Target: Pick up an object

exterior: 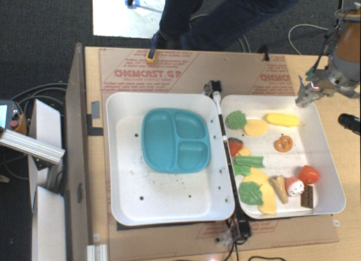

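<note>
My gripper (305, 97) hangs over the far right corner of the right bin (327, 158), above its rim, with nothing visibly in it. Several toy foods lie in that bin. A yellow corn cob (282, 120) is closest to the gripper, just left of and below it. A green broccoli (236, 120), a yellow round piece (255, 127) and a brown pretzel (283, 143) lie further in. Toward the front are green beans (248, 164), a red tomato (308, 174) and a brown chocolate bar (307, 198).
A teal divided plate (175, 140) sits in the left bin (127, 198). A black clip (213, 88) stands at the far end of the ridge between the bins. A person in dark trousers (225, 6) stands behind the bench.
</note>
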Robot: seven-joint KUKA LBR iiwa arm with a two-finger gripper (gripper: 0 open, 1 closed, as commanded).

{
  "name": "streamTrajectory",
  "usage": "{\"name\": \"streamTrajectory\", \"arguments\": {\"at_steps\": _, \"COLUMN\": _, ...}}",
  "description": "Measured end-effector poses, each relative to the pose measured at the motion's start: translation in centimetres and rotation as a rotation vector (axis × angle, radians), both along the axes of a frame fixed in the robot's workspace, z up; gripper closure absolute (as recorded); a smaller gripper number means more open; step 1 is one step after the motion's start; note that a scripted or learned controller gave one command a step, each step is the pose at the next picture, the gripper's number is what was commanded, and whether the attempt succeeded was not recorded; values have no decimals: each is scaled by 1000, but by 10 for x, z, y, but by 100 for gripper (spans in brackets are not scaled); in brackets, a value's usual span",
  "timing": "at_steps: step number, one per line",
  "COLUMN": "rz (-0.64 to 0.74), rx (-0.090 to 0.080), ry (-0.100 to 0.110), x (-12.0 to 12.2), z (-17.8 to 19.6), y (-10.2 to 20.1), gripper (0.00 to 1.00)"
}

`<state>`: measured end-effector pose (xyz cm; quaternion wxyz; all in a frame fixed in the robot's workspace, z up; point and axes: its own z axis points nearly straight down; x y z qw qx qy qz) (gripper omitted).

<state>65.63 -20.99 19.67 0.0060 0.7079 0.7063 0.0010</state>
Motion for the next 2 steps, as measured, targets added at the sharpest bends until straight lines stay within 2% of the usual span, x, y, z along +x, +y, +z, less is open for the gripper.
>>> {"name": "streamTrajectory", "arguments": {"at_steps": 1, "rz": 11, "rx": 8, "ry": 7, "x": -28, "z": 21, "y": 67, "gripper": 100}}
{"name": "streamTrajectory", "arguments": {"at_steps": 2, "rz": 0, "rx": 3, "ry": 6, "x": -7, "z": 12, "y": -1, "gripper": 100}}
